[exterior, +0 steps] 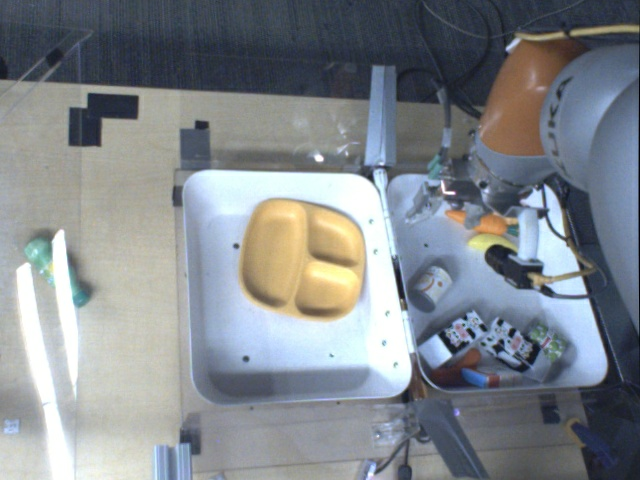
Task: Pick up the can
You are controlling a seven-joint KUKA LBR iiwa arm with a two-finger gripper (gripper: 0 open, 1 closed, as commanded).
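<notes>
The can (pixel 432 283) is small and pale with a tan end. It lies on its side in the right bin (pixel 580 363), close to that bin's left wall. My gripper (pixel 428 200) hangs over the far left corner of the right bin, well behind the can and apart from it. The grey arm with its orange band comes in from the upper right. Nothing shows in the gripper.
A large yellow moulded block (pixel 302 258) sits in the left bin (pixel 215 358). Along the right bin's near edge lie patterned packets (pixel 490 338), a red item (pixel 455 375) and a green item (pixel 548 345). Orange and yellow pieces (pixel 487 241) lie beside the wrist.
</notes>
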